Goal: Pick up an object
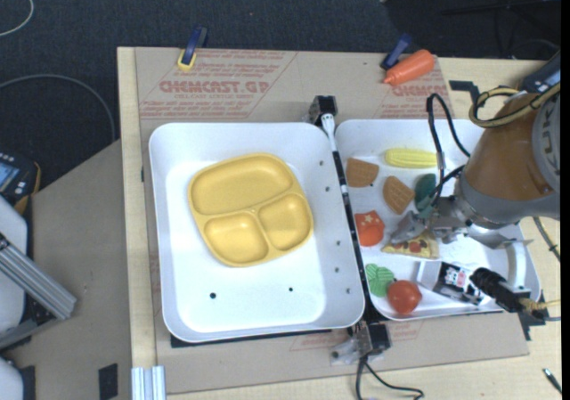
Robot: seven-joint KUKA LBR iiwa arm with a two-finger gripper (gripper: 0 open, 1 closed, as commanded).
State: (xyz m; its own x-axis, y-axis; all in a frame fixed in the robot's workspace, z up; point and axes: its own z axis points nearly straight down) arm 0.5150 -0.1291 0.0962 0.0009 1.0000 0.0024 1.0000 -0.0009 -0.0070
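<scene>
The robot's hand (pixel 417 227) reaches low into the right bin (pixel 521 135), hovering over a flat slice of toy pizza (pixel 411 247); whether it is spread or pressed together cannot be told from this angle. At the hand's 12 o'clock lie a brown toy pastry (pixel 397 193) and, beyond it, a yellow corn cob (pixel 411 158); at 11 o'clock sits a slice of bread (pixel 361 172). A red pepper (pixel 369 228) rests just beside it at 9 o'clock, with green leaves (pixel 380 278) and a red tomato (pixel 403 297) at 7 o'clock. Across the divider, at 9 o'clock, the left bin (pixel 178 282) carries a yellow divided plate (pixel 249 208). The pizza looks light, stiff and thin, likely best pinched across its edges, since a flat piece may slip. An orange clamp (pixel 409 67) grips the tabletop (pixel 142 104) at 12 o'clock.
</scene>
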